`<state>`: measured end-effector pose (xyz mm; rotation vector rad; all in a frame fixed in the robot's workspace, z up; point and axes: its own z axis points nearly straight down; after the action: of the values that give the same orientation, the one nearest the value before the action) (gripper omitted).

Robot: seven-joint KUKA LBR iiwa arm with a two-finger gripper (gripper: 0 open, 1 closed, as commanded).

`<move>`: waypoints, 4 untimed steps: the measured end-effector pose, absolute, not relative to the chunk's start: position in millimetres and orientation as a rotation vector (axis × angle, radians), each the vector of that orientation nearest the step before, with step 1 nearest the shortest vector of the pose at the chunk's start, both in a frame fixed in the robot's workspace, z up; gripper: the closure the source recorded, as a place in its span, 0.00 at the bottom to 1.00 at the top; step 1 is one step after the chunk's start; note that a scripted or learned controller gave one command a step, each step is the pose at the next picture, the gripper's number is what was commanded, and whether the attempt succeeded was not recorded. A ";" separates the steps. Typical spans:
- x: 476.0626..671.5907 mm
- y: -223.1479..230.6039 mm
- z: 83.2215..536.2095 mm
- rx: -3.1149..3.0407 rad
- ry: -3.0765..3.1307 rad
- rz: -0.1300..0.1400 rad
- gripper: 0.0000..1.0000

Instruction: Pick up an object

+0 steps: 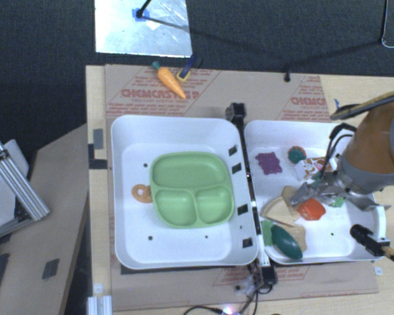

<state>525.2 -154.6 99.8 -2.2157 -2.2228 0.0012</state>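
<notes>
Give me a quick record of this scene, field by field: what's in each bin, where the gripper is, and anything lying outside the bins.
left bin: green three-compartment plastic tray; small orange ring beside it on the bin floor
right bin: purple flat piece, teal-and-orange round toy, red-orange block, dark green oval object, tan flat pieces
gripper: gripper low over the right bin, just above the red-orange block
grasp: cannot tell
outside bins: orange toy carrot on the cardboard behind the left bin
</notes>
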 end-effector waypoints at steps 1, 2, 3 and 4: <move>526.9 -154.8 86.3 -2.221 -2.223 -0.003 0.00; 528.8 -154.5 98.3 -2.223 -2.226 -0.009 1.00; 528.0 -149.7 143.0 -2.220 -2.229 -0.004 1.00; 534.0 -150.5 187.2 -2.221 -2.230 -0.005 1.00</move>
<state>534.0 -150.5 187.2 -2.2205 -2.2304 -0.0050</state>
